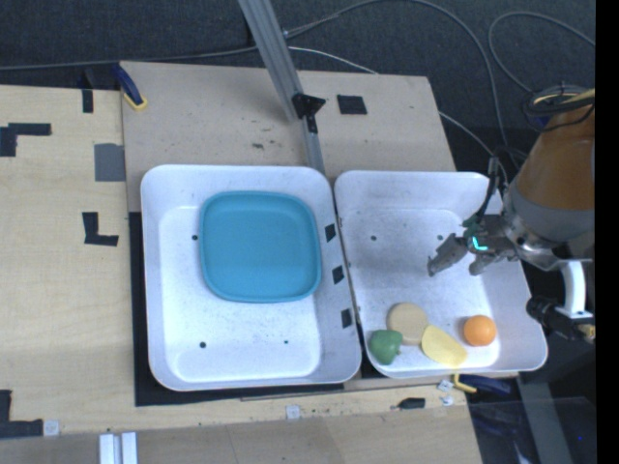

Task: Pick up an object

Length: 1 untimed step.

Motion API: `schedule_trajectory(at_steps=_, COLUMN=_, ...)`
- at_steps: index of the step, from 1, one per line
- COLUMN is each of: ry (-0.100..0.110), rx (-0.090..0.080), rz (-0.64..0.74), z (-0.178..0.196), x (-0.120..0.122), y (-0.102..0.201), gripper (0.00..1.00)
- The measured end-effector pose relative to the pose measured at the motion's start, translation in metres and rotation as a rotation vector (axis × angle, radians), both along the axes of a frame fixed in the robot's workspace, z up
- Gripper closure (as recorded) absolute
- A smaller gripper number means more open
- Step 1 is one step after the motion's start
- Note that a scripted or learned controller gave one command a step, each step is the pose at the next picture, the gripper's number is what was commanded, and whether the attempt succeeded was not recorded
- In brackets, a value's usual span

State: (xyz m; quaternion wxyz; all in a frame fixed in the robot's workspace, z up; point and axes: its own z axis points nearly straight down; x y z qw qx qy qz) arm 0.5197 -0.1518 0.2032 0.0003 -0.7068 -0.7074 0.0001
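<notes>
Hovers over the middle of the right bin (387, 196), the pincer (462, 259), fingers spread and grasping nothing, bare white floor beneath. Points toward the bin's left wall, arm (556, 187) reaching in from the desk's right edge.

Lie together along the bin's near edge, all four candidates: green lump (385, 345) by the near-left corner, tan disc (407, 319) touching it, yellow piece (444, 347) just beside the disc, orange ball (479, 331) toward the near-right corner. Sit toward the desk's near edge from the pincer, none directly below it. Nearest, by the look of it: the disc and the ball, the ball standing a little apart and so probably the cleaner target. Calls for a shift toward the near edge before any descent. Yellow piece's long axis runs slantwise toward the near-right corner.

Holds a blue plate (259, 246), the left bin (160, 288), well apart from the pincer.
</notes>
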Motion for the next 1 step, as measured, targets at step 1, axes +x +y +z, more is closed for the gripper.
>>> schedule_trajectory(at_steps=1, ry=0.0, rx=0.0, rz=0.0, z=0.0, x=0.0, y=0.0, gripper=0.0)
